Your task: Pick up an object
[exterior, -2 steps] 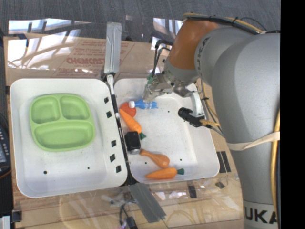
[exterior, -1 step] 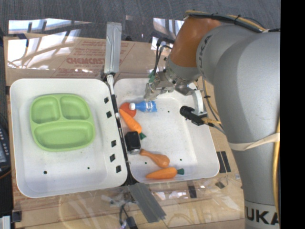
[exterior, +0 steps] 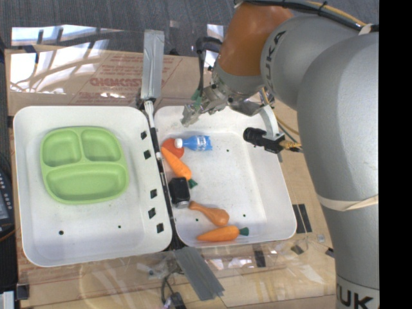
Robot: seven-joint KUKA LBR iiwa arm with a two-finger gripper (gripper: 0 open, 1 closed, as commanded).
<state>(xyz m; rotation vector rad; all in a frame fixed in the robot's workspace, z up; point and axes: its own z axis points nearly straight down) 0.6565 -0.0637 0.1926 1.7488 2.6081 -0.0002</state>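
My gripper point(exterior: 191, 112) hangs over the back left corner of the right bin point(exterior: 264, 172), above and just behind a small blue bottle point(exterior: 195, 143) lying on its side. Nothing shows between the fingers. A red piece point(exterior: 170, 148) and an orange carrot point(exterior: 177, 163) lie against the left wall. A black block point(exterior: 179, 191) sits below them. Near the front edge lie a brown drumstick point(exterior: 209, 212) and a second carrot point(exterior: 219, 234).
The left bin point(exterior: 38, 230) holds a green divided plate point(exterior: 84, 163). The grey arm point(exterior: 322, 108) fills the right side, with a black fitting point(exterior: 262, 138) jutting over the right bin's back right. Cardboard point(exterior: 84, 76) lies behind the bins.
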